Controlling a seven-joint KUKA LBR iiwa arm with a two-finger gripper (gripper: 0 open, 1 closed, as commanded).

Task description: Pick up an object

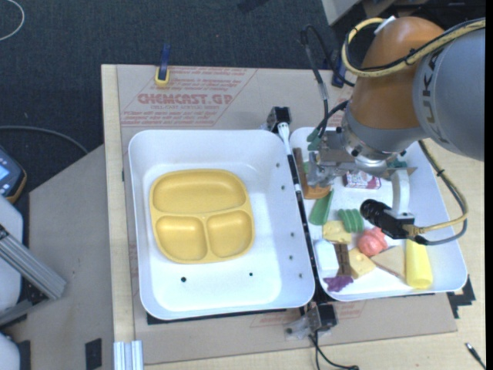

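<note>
Mixed small plastic toy pieces (358, 262) heaped in right-hand shallow white bin (447, 262), mostly toward 6 o'clock half: green ridged block (351, 219), pink round lump (372, 241), yellow cylinder (417, 265) at 5 o'clock, purple scrap (337, 283) against 7 o'clock rim. Pincer (327, 172) low over bin's 10 o'clock area, near long green piece (319, 206); apart or together, cannot tell, hidden under wrist. Yellow three-compartment plastic tray (202, 213) centred in left-hand shallow white bin (142, 168). Both bins on brown board-covered surface (192, 91).

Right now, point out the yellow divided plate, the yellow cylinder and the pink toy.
yellow divided plate (199, 193): camera view, floor of its large upper compartment.
yellow cylinder (417, 265): camera view, middle of its side.
pink toy (372, 242): camera view, its rounded top.
</note>
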